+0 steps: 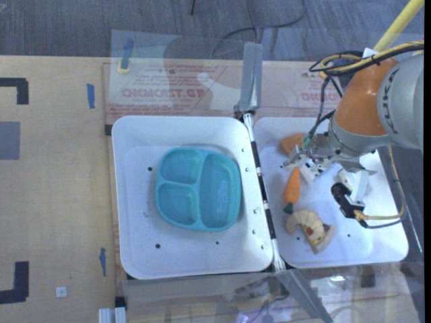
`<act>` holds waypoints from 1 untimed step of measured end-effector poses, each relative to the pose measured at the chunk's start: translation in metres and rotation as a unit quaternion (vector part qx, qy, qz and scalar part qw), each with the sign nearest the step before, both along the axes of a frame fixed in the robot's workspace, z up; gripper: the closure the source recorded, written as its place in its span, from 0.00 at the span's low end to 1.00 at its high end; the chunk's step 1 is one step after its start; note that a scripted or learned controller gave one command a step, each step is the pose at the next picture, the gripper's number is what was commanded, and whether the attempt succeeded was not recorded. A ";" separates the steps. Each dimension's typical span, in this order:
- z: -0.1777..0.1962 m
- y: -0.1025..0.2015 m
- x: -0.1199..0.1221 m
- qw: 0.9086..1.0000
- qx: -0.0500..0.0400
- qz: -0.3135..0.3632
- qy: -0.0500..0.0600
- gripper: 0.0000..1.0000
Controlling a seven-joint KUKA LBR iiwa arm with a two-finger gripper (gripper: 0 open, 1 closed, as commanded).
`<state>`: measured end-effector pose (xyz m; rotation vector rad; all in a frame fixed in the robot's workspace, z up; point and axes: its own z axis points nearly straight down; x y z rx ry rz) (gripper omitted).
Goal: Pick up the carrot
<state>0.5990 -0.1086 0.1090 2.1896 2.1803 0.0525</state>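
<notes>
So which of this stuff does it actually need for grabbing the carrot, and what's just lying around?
Needed:
- carrot, in the right bin
- gripper, just above the carrot

Lying about:
- blue divided plate in the left bin
- beige toy below the carrot
- orange piece near the bin's top

arm (pixel 377 106): reaches in from right, orange band above wrist | gripper (pixel 306 161): low, pointing left

I see a blue divided plate (pixel 199 188) lying flat in the middle of the left bin (pixel 128 247). Right of that plate, in the neighbouring right bin (pixel 390 247), a beige lumpy toy (pixel 310 226) lies near the front, and an orange piece (pixel 291 142) sits toward the back.
</notes>
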 end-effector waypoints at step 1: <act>0.000 0.009 -0.011 0.994 -0.010 0.109 0.002 0.00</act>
